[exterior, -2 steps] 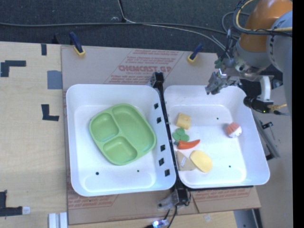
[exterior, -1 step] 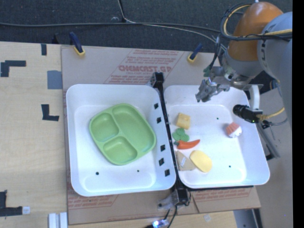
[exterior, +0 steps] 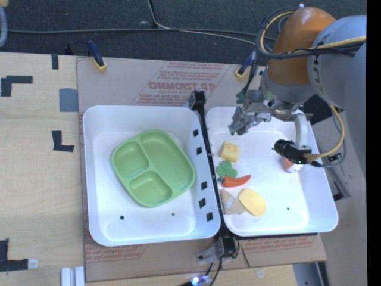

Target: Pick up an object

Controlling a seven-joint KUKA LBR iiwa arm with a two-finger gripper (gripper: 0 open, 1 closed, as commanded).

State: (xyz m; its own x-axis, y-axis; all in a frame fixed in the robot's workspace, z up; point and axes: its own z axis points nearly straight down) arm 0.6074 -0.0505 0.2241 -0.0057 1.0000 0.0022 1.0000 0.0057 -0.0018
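Only readable-ish thing: red print on cardboard sheet (exterior: 178, 82) under bins, seen upside down. Big line looks like a brand name, too blurry to make out. Smaller lines around it, unreadable too.

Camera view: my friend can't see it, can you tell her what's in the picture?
A grey robot arm's gripper hangs over the right white bin, above a yellow block, carrot and lemon. The left white bin holds a green tray.
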